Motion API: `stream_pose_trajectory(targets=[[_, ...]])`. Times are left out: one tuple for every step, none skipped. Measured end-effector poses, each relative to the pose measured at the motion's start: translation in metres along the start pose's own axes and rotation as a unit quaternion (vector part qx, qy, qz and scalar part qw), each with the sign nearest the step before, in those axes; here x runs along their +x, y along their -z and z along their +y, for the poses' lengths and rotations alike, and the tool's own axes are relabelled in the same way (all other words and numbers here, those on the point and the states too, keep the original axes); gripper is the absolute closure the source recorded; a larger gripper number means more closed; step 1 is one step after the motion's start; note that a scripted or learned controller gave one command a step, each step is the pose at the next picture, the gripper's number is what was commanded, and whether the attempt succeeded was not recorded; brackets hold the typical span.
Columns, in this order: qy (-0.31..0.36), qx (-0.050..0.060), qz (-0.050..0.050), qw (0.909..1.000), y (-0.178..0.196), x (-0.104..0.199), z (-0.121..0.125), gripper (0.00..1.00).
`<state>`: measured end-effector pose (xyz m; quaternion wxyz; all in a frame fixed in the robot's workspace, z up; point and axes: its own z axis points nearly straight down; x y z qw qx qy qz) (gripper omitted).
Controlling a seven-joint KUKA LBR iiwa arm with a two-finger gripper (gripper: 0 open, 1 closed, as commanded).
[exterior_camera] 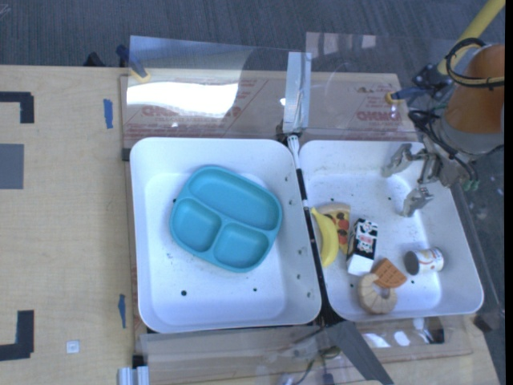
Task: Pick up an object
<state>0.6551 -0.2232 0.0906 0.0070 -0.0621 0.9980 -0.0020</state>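
The pincer (407, 184) hangs at the upper right of the frame over the right bin (461, 295), its metal fingers spread apart and holding nothing. Lower in that bin lie a yellow banana (327, 237), a black-and-white carton (364, 240) with unreadable print, a tan waffle (389, 273), a round bagel (374, 294) and a small can (423, 260). A smooth blue three-part plate (226, 217) fills the left bin (152, 287).

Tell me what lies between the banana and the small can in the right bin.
In the camera view, between the banana and the small can stands a black-and-white carton, with an orange cracker-like piece slightly nearer the front.
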Motion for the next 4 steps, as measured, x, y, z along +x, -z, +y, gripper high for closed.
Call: stream_pose_trajectory(targets=[[0.001,0.002,-0.003,1.0,0.012,-0.003,0.001,1.0],[-0.133,-0.002,0.004,0.9912,-0.002,-0.025,0.081,1.0],[0.08,-0.002,-0.001,0.9968,0.101,-0.001,0.152,1.0],[0.115,-0.004,0.004,0.9934,0.098,0.075,0.227,1.0]])
